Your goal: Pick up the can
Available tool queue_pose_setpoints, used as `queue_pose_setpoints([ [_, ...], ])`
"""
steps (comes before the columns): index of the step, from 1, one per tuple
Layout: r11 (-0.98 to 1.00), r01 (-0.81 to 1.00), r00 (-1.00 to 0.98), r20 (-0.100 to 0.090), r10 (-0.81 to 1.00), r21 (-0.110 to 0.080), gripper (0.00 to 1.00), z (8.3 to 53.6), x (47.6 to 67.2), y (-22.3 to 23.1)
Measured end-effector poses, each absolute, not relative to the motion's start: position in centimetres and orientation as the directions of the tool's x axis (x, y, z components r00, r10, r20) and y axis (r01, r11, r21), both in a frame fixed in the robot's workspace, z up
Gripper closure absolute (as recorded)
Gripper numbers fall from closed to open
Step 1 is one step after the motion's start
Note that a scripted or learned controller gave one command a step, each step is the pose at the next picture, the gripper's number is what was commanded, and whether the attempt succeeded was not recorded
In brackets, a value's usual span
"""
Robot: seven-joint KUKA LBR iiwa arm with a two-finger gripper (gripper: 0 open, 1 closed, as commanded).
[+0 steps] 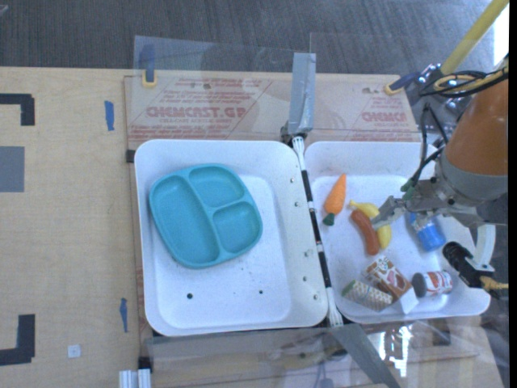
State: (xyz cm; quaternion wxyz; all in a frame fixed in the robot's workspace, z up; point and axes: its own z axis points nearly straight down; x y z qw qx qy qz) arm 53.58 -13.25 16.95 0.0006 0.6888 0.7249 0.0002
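Hanging low over the right bin, the gripper sat at the end of the grey arm that came in from the right, its orange band above the wrist. Whether it gripped anything could not be told: its tip was hidden under the wrist and cables. A small blue object lay directly beneath it, touching or nearly so, perhaps because the arm had aimed at it. The can, a small red-and-white cylinder with a dark end, lay on its side below the gripper, toward the bin's near rim, clear of it. Just left of the can sat a snack box and a wrapped wedge, crowding that side, so an approach from above looked the likeliest route. Left of the gripper lay a sausage and a banana close together, with a carrot further left near the bin divider. Well to the left, the other bin held a teal divided plate, away from the work.
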Motion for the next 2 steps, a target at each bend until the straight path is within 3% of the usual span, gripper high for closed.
queue_pose_setpoints([
  [1, 0.028, 1.000, -0.028, 0.001, 1.000, -0.001, 0.00, 17.3, 48.1, -19.3],
  [2, 0.365, 0.931, -0.365, -0.001, 0.931, 0.002, 0.00, 9.5, 48.0, -21.9],
])
